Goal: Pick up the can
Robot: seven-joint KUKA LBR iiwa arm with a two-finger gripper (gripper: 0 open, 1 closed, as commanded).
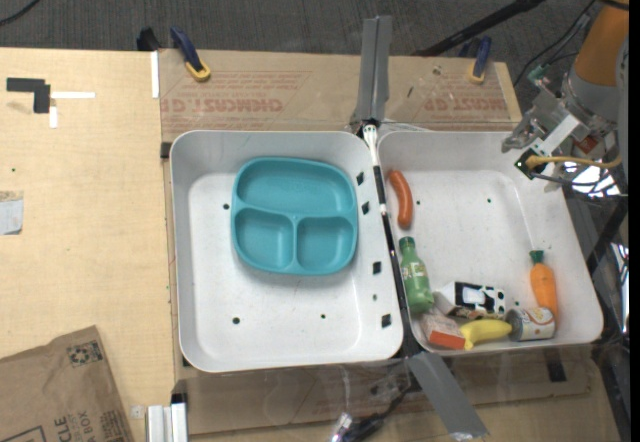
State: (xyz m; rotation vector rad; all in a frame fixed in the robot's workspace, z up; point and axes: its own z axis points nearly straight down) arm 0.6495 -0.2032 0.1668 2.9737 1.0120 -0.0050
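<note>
We saw the arm (598,50) at the far right of the scene, its orange band above the wrist, with the gripper (532,142) hanging over the far right corner of the right bin (470,220). We could not tell whether the jaws were open or closed; they were small and blurred against the cables beside them, and we saw nothing between them.

The can (533,323) lay on its side in the near right corner of the right bin, well apart from the gripper. It sat just beside a yellow banana (486,331), which rested at the near edge next to a pale object with an orange patch (441,331). A black-and-white box (478,297) lay just behind the banana. An orange carrot (541,284) with a green top stood just beyond the can, close to the right wall. A green bottle (413,273) lay along the left wall of that bin, and a reddish sausage (401,197) lay farther along the same wall.

The left bin (200,260) held a teal divided plate (295,215) toward its far side. Both bins sat on a cardboard sheet (270,100) clamped at the far edge of the wooden surface (80,230).
</note>
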